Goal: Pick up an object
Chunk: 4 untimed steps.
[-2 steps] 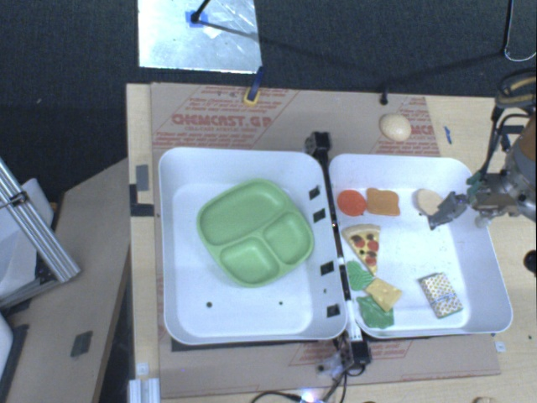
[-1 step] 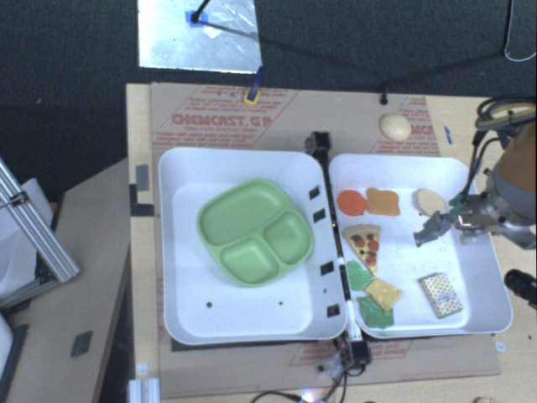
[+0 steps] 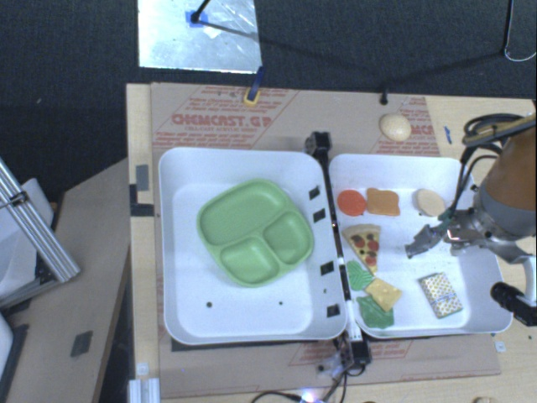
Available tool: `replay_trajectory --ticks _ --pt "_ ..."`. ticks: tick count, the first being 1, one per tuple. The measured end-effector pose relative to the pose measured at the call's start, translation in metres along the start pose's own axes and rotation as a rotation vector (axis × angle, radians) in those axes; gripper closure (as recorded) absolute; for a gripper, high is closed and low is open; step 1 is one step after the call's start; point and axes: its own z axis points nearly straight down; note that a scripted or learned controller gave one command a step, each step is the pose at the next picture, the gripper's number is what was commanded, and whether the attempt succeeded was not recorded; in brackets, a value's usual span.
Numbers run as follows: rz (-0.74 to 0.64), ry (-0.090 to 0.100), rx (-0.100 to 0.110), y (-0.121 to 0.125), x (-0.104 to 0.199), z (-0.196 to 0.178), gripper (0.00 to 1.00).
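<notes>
The counter (image 3: 143, 250) carries a sheet of brown printed cardboard (image 3: 218, 112), and on that sit two shallow white bins side by side, the left bin (image 3: 180, 309) touching the right bin (image 3: 482, 309) along a black hinge strip. A pale round object (image 3: 395, 126) rests on the cardboard behind the right bin, and a small yellow clip (image 3: 252, 96) lies near the cardboard's far edge.

left bin (image 3: 180, 309): divided tray (image 3: 254, 232) | right bin (image 3: 478, 321): pizza slice (image 3: 364, 244) left, cracker (image 3: 440, 294) right
</notes>
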Motion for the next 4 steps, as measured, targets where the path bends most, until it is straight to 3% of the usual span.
replay_trajectory --ticks 2,3,4 --pt "0.000 0.000 0.000 -0.004 0.005 0.096 0.00" --pt "0.000 -0.002 -0.005 -0.002 0.004 0.083 1.00" --pt "-0.003 -0.004 -0.010 0.004 -0.002 0.021 1.00"
